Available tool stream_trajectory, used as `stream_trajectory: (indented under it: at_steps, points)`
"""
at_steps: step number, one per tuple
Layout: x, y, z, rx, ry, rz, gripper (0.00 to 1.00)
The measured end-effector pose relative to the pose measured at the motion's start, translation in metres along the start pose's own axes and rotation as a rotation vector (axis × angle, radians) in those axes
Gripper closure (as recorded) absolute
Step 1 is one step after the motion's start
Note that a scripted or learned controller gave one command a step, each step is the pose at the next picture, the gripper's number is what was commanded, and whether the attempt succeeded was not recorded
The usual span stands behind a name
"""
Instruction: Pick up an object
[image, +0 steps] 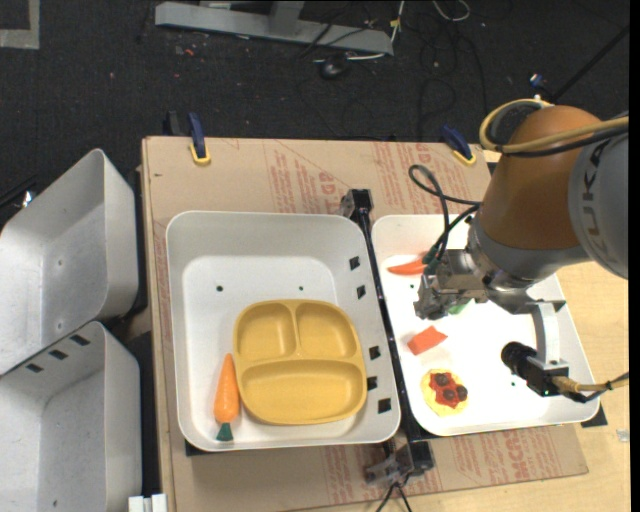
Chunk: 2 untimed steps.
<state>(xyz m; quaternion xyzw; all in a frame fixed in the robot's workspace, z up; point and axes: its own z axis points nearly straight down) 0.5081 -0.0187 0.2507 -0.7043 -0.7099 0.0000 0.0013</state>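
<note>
Brown board under two white bins. Nearest, by the left bin's (190, 300) front-left corner, a toy carrot (227, 390) lies beside a yellow divided plate (300, 362). In the right bin (575, 330): a small pizza piece (445, 391) near the front edge, an orange-red wedge (427, 340) mid-bin, an orange slice (405, 266) farther back. The gripper (440, 296) hangs above the wedge; I cannot tell its grip state. Nothing looks lifted, so the pick remains.

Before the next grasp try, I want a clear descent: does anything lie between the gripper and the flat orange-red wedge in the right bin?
Nothing visible does: the gripper hangs just above the flat orange-red wedge, with bare white bin floor between.
</note>
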Motion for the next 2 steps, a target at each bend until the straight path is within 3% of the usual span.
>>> stream_trajectory:
  at_steps: [2]
  points:
    - [0.107, 0.002, 0.025, 0.001, -0.001, 0.001, 1.0]
